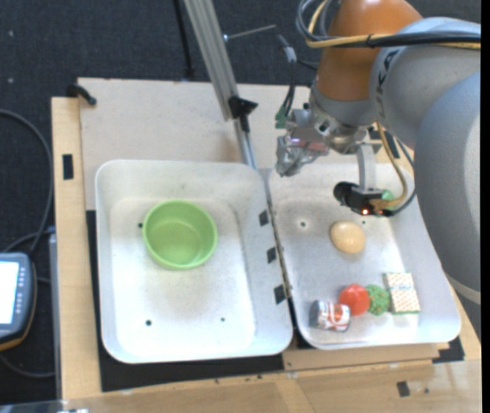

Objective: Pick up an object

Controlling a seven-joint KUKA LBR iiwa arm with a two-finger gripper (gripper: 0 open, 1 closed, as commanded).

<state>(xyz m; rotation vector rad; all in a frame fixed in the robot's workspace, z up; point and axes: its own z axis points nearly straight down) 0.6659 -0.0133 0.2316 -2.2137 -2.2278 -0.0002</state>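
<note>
One pale tan egg-shaped object [347, 237], smooth, right bin [425, 256].

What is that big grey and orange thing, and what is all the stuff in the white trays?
That is a robot arm, reaching in from the right. One camera looks down on it from above. At its end is a tool for picking things up; it hangs over the top of the right bin. I cannot tell if it is open. The left bin holds a green bowl. The right bin holds an egg, a red tomato, a small can, a green bit and a little box.
</note>
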